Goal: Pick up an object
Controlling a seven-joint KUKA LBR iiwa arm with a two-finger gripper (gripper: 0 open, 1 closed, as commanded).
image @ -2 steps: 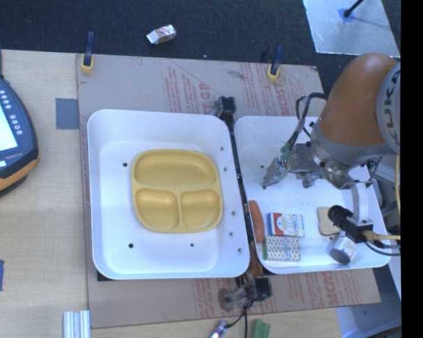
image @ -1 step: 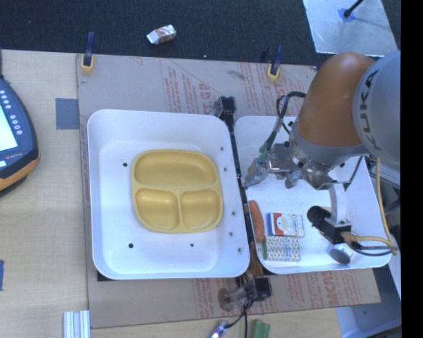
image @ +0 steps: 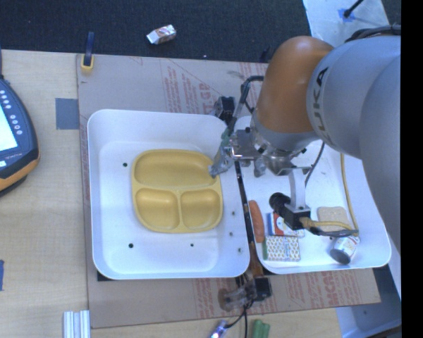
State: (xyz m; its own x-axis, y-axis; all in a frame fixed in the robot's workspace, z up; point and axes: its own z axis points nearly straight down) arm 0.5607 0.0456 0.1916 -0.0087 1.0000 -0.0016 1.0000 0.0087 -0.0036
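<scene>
Yellow tray [image: 176, 190] fills left bin [image: 113, 248] middle, bare floor around it, right bin [image: 372, 220] cluttered

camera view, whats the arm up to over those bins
The arm reaches in from the right, with its gripper down at the upper right rim of the yellow tray in the left bin. Whether it has hold of the tray cannot be told. In the right bin lie an orange stick, a patterned box, a tan block and a can, all away from the gripper.
</scene>
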